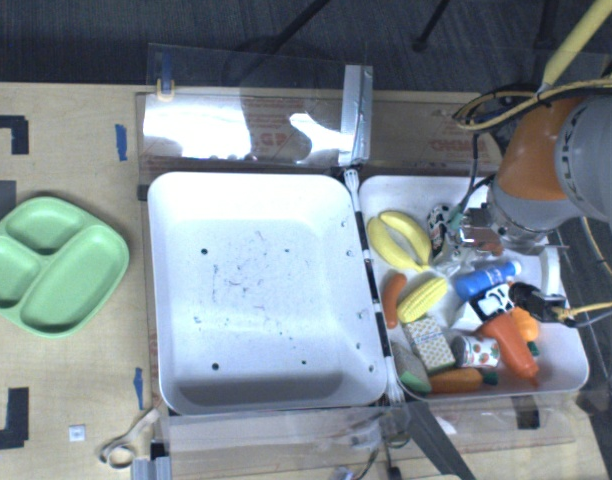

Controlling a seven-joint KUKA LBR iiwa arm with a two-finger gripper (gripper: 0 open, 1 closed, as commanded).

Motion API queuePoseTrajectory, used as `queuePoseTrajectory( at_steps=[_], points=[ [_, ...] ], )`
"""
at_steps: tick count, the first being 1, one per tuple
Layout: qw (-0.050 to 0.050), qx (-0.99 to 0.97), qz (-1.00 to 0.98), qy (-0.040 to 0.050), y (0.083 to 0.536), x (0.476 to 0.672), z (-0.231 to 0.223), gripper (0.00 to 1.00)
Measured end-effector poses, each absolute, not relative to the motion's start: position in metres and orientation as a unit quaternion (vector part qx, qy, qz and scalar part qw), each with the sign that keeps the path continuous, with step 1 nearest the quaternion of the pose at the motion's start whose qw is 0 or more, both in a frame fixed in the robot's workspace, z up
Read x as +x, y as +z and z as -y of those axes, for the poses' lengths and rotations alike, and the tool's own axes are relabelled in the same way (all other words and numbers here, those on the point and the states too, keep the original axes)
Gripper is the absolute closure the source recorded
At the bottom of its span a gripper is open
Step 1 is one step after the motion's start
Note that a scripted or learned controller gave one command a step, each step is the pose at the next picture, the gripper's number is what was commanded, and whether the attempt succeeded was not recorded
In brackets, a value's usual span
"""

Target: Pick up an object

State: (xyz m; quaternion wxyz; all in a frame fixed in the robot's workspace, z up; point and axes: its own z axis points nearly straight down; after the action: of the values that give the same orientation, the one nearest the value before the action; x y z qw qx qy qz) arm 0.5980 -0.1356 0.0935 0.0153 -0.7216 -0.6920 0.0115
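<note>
A green three-compartment plastic plate (52, 265) is located on the wooden bench top (66, 118) near the bench's left edge, well apart from both bins. A small pale looped item (126, 445), too small to be identified, is seen near the front edge of the bench, just beside the front left corner of the left bin.

The shallow white left bin (176, 208) is positioned at the middle of the bench. Its floor is marked with faint scuffs and a few dark dots. A sheet of clear plastic (246, 123) with a grey metal bracket (356, 113) is set along the bin's rear edge.

The shallow white right bin (574, 363) is set touching the left bin along their shared edge. Inside it, a yellow toy banana (399, 238) is placed near the rear left corner. An orange toy carrot (393, 298) lies against the left wall, with a yellow oblong toy (422, 298) touching it. A speckled grey block (429, 345) and a second orange carrot-shaped toy (456, 379) are found toward the front edge. A blue cylindrical bottle (485, 280) lies near the centre, and an orange-red pepper-shaped toy (517, 340) is located toward the front right corner.

The grey arm with the orange band (534, 158) is positioned above the rear right part of the right bin. The gripper (464, 230) is lowered beside the banana; whether its jaws are apart or closed cannot be determined, and no object is seen between them.
</note>
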Motion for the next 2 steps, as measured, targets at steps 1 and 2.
queuePoseTrajectory(
  at_steps=[1,2],
  points=[
    [0.008,-0.737,0.676,0.0068,0.183,0.618,0.176,1.00],
    [0.018,-0.848,0.529,0.0177,0.187,0.635,0.180,1.00]
  ],
)
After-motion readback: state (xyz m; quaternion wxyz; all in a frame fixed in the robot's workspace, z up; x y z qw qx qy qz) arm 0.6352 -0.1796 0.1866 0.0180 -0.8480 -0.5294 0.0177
